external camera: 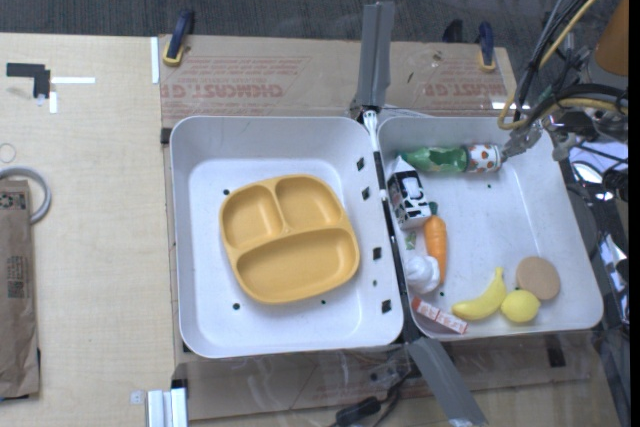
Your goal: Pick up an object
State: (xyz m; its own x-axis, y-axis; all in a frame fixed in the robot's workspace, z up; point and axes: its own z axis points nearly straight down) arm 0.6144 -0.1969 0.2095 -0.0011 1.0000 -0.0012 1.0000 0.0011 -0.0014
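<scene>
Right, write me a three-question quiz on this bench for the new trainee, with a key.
1. True or false: the yellow divided plate lies in the left bin.
2. Which item sits nearest the banana? A) green bottle B) lemon C) carrot
3. Fill in: the plate has ___ compartments.

Key: 1 true. 2 B; the lemon lies right beside the banana in the right bin, while the bottle lies along the far wall. 3 three.
</scene>
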